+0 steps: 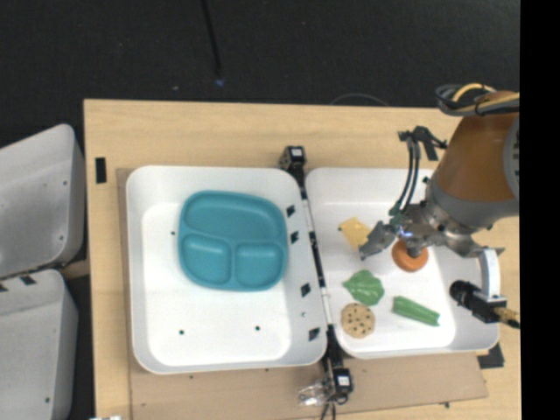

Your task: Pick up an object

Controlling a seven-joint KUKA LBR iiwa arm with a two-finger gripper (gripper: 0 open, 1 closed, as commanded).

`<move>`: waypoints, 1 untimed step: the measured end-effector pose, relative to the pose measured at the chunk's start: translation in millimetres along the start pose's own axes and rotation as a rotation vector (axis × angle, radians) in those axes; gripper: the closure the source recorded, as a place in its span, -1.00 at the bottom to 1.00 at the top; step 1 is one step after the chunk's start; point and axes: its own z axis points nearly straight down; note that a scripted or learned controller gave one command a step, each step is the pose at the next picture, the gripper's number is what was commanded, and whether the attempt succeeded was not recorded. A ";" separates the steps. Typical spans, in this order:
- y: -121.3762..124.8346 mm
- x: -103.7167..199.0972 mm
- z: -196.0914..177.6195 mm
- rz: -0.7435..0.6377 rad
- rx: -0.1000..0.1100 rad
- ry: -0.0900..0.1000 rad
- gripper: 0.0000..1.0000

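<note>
While your end effector (395, 241) hung by the orange ball (409, 258), I couldn't tell its opening; crowded beside the yellow piece (354, 229), it risked nudging both.

gripper (395, 241) over right bin (350, 191) | orange object (409, 258) at its 4 o'clock, touching | teal plate (233, 239) in left bin (157, 322)

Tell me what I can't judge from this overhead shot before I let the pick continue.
- Gripper: whether its fingers are open or shut; too small and blurred in the camera view.
- Round orange object: its top is covered by the gripper body, so contact or grasp is unreadable.
- Pale yellow lumpy object: too blurred to identify.
- Grey arm with orange band: cut off at the right.
</note>
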 end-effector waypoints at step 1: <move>7.0 -6.3 46.9 0.003 0.003 -0.001 -1.00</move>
